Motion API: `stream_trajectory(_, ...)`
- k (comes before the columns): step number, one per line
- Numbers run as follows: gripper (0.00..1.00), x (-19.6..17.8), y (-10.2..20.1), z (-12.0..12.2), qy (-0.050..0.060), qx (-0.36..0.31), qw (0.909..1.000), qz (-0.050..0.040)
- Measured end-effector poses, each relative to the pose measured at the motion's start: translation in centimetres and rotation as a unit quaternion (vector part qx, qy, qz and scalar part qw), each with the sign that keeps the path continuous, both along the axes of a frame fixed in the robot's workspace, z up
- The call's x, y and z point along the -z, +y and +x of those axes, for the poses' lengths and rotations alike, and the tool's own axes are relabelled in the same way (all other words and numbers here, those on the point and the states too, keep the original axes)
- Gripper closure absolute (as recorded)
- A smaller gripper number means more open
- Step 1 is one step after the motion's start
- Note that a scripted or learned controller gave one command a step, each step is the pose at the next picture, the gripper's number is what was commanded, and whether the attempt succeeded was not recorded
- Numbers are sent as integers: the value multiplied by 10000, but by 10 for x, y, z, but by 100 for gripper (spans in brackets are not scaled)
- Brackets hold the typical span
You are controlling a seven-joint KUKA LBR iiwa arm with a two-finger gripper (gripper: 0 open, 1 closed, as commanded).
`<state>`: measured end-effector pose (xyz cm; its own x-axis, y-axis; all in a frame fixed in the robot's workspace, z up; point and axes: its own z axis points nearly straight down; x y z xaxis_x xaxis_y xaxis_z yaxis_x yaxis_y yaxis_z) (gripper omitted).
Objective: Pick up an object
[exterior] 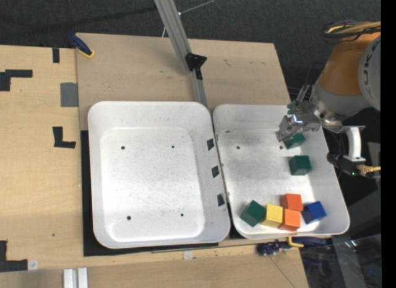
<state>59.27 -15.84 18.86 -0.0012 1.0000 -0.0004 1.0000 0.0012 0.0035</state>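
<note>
Item 1. Writing: no brand, label or lettering can be read on any surface.

Item 2. Near edge of worktop (37,175): a small blue and yellow object (278,247) lies just outside the right bin's near rim.

Item 3. Right bin (247,126), near end: a cluster of blocks, touching or nearly touching. From left to right: dark green block (252,212), yellow block (273,214), orange block (291,218) with a second orange-red block (292,202) just behind it, blue block (314,210). The cluster sits close to the near rim and the right wall, with little room on those sides; open floor lies to its left and behind it.

Item 4. Right bin, middle: one green cube (300,165), alone, near the right wall, well apart from the cluster. Bare floor to its left.

Item 5. Right bin, far right: gripper (291,130) lowered over a small teal-green block (294,138), which shows directly under the jaws. Whether the jaws are wide, narrow or closed on the block cannot be told. The grey and orange arm (349,70) enters over the right rim.

Item 6. Left bin (148,110): white floor with dark specks, all of it open room.

Item 7. Far side: slanted metal bar (176,26) running down to the gap between the bins; blue and yellow clip (80,45) at the worktop's far left corner.
</note>
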Motion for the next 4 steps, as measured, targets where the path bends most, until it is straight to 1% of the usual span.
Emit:
stream_trajectory(1,100,-17,1,1,11,-2,10000,6)
stream_trajectory(2,100,-11,56,4,26,-26,10000,10)
stream_trajectory(3,100,-24,107,0,17,-29,10000,12)
stream_trajectory(4,100,-20,156,0,28,-28,10000,9)
